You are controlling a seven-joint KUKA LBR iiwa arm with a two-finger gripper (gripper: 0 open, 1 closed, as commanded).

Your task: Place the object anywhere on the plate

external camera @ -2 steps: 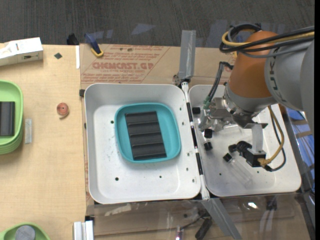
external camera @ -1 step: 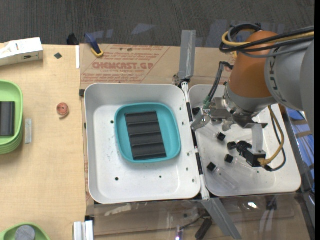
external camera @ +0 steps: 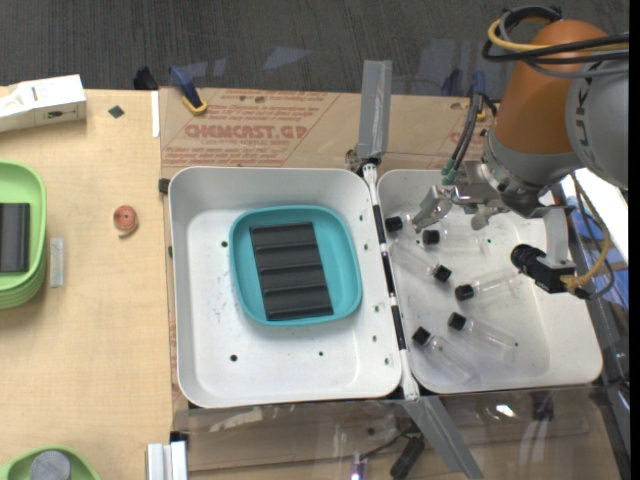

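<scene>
White plastic forms two shallow bins set side by side on the bench, their inner rims touching along a central seam. The left bin point(external camera: 200, 358) holds a teal plate point(external camera: 245, 243) near its middle, and four dark ridged bars point(external camera: 290, 270) cover most of the plate's floor, leaving only its raised rim bare. Open white floor runs all around the plate, widest toward the near edge.

The right bin point(external camera: 560, 363) carries a scatter of clear vials with black caps point(external camera: 463, 292): some lie toward the far left corner, others near the middle, and one sits close to the near left wall. Its near right part is open floor.

Beyond the bins lie a sheet of brown cardboard point(external camera: 270, 123) with red print and a pale wooden bench top point(external camera: 90, 358). A green tray point(external camera: 25, 278) sits at the left edge, with a small red disc point(external camera: 124, 218) between it and the left bin.

The grey and orange arm point(external camera: 545, 98) leans over the far part of the right bin. The gripper point(external camera: 440, 206) hangs above the vials in the far left corner, just beside them; whether it is spread or pressed together cannot be told. The vials all lie in the right bin, well apart from the plate.
</scene>
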